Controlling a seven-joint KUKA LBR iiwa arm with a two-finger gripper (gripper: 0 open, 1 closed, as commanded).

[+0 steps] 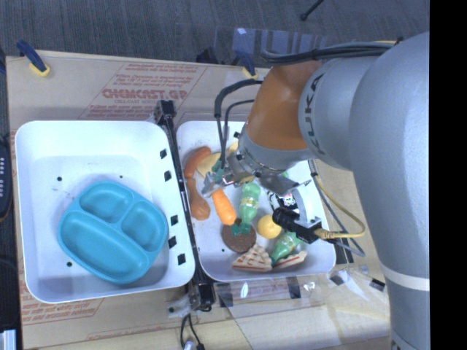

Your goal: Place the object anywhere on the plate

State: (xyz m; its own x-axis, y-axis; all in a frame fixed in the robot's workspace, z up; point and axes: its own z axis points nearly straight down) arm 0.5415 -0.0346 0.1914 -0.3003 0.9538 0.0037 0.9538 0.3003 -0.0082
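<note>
Two white bins sit side by side on the bench: the left bin (29, 159) bears a blue divided plate (111, 230), and the right bin (321, 257) holds a heap of toy food. The arm (350, 100) reaches over the right bin, and its gripper (219, 179) is down among the toys near the bin's left wall. The step in hand looks like the pick, since nothing lies on the plate yet. Which toy is the target cannot be told for sure; the closest are an orange carrot (223, 206) just below the gripper, a reddish sausage (195, 195) to its left, and a green bottle-like piece (249, 201) to its right. A pizza slice (253, 258), a brown round piece (239, 238) and a yellow lemon-like piece (268, 228) lie farther down. Whether the pincer is spread or pressed together cannot be told, nor whether it grips anything. Next would likely come a secure grasp, a lift clear of the wall, and a carry leftward to the plate.
</note>
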